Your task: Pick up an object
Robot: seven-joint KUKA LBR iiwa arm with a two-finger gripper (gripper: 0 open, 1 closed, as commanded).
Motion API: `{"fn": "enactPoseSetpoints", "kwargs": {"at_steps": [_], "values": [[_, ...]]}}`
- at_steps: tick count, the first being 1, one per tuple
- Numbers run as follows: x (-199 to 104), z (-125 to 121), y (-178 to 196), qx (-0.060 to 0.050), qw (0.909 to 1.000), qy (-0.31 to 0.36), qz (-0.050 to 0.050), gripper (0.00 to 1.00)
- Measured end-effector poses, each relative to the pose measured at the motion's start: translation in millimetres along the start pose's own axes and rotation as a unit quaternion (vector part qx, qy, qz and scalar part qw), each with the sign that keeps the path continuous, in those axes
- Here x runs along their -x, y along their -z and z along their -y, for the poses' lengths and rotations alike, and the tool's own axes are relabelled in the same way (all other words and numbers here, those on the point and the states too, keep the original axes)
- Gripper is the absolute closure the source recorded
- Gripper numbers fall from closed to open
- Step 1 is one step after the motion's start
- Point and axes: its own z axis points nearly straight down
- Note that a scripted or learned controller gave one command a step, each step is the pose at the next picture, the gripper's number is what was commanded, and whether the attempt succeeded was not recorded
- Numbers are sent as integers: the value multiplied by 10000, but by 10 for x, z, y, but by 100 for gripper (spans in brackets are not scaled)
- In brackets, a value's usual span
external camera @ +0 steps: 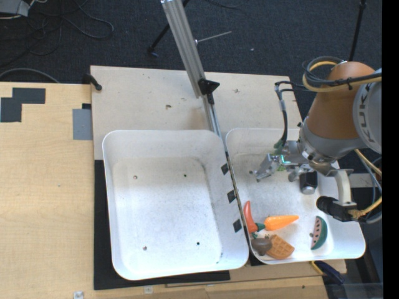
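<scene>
My gripper (267, 167) hangs over the upper middle of the right bin (249, 143), its metal fingers pointing left with nothing seen between them. Toy foods lie at the near end of that bin, well below the gripper: an orange carrot (282, 221), a red pepper (248, 217) against the left wall, a waffle-like tan piece (281, 249) with a brown lump (262, 246) beside it, and a watermelon slice (318, 232) to the right.
The left bin (118, 167) lies beside the right one, with a slanted metal rail (187, 48) rising from the divider between them. The grey and orange arm (340, 117) covers the right bin's far right side. A wooden bench top surrounds both bins.
</scene>
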Motion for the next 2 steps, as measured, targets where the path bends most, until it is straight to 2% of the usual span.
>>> {"fn": "enactPoseSetpoints", "kwargs": {"at_steps": [1, 2], "values": [[15, -8, 21, 26, 10000, -17, 5, 0], [7, 16, -626, -12, 10000, -6, 1, 0]]}}
